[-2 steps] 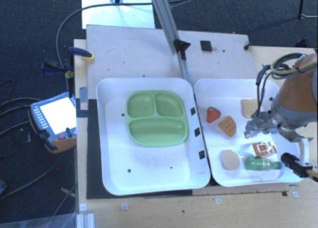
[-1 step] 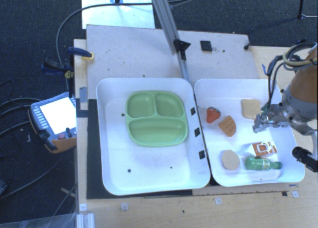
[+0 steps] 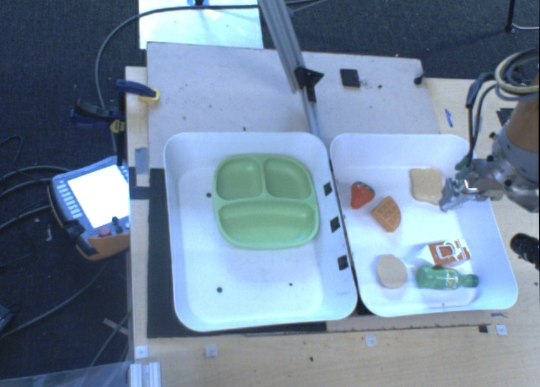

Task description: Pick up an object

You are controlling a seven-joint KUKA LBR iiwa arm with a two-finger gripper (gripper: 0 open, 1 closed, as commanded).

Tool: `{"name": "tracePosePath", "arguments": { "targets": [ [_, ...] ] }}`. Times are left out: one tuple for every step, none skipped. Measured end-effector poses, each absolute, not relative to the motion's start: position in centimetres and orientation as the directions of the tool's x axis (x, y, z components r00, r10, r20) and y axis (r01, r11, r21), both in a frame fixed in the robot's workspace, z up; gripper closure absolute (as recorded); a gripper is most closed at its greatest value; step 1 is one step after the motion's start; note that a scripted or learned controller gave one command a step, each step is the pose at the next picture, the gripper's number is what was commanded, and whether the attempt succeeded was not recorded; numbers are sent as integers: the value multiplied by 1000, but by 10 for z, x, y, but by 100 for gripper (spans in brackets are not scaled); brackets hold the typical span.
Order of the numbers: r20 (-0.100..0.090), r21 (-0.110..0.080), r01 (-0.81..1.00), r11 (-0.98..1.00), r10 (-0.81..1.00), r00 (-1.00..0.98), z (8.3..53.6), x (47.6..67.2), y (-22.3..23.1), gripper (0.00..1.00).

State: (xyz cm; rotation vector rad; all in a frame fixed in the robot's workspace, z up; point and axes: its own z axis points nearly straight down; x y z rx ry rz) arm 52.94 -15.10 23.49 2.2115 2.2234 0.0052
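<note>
Two white bins sit side by side on the bench, and the action is all on the right. The left bin [image 3: 194,292] carries a green divided plate [image 3: 267,200], three compartments, lying flat toward its far half. Over in the right bin [image 3: 498,288] we have a spread of small items: a red strawberry [image 3: 362,195] near the left wall, an orange wedge-shaped piece [image 3: 387,213] just beside it to the right, and a tan slice of bread [image 3: 427,184] toward the far right. Nearer the front, a round beige disc [image 3: 391,271] lies just left of a green bottle [image 3: 445,278] on its side, with a small red-and-white carton [image 3: 448,252] just behind that bottle.

And the arm comes in from the right edge, grey body with cables looped above it. The gripper [image 3: 450,195] sits low at the right bin's far right side, right up against the right edge of the bread slice. Whether it is open or clamped, I cannot tell from this angle; the tip is a blur of grey metal, and nothing is visibly held in it.

Every item lies on the bin floor. A pendant with a lit screen [image 3: 91,206] rests off the bench at far left.
</note>
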Motion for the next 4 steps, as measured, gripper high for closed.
{"name": "tracePosePath", "arguments": {
  "targets": [
    [1, 3, 1000, 11, 1000, -11, 240, 533, -90, 100],
    [2, 1, 1000, 10, 1000, -10, 226, 538, -37, 100],
    [2, 2, 1000, 11, 1000, -11, 234, 547, 11, 100],
    [2, 0, 1000, 10, 1000, -10, 222, 546, 63, 100]
  ]
}}
